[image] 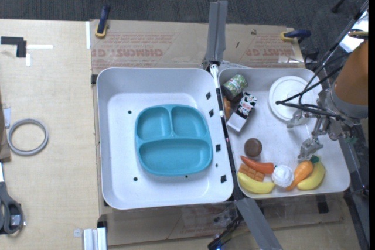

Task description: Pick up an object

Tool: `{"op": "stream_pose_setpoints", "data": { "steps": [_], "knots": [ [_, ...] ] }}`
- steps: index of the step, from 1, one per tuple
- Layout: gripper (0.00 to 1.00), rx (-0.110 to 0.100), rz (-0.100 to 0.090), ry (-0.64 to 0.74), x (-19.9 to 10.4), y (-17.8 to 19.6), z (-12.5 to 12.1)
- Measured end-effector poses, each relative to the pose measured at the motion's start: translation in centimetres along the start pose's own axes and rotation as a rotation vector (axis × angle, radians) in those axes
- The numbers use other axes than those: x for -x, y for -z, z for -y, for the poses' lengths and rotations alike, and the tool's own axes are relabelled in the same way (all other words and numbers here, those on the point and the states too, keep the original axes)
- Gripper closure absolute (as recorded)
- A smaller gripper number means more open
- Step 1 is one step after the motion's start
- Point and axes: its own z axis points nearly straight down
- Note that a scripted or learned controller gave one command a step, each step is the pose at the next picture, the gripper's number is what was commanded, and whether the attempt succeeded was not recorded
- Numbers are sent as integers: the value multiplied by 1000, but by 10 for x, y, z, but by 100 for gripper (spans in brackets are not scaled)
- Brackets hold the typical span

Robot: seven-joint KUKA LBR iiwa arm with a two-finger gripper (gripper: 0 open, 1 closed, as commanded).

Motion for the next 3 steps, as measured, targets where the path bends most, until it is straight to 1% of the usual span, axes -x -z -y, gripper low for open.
{"op": "stream_pose_setpoints", "data": {
  "steps": [1,2,3],
  "knots": [
    [0,-8,23,108,-58,6,-22],
    [0,-4,17,256,-46,4,-105],
    [0,2,-2,286,2,0,-129]
  ]
}}
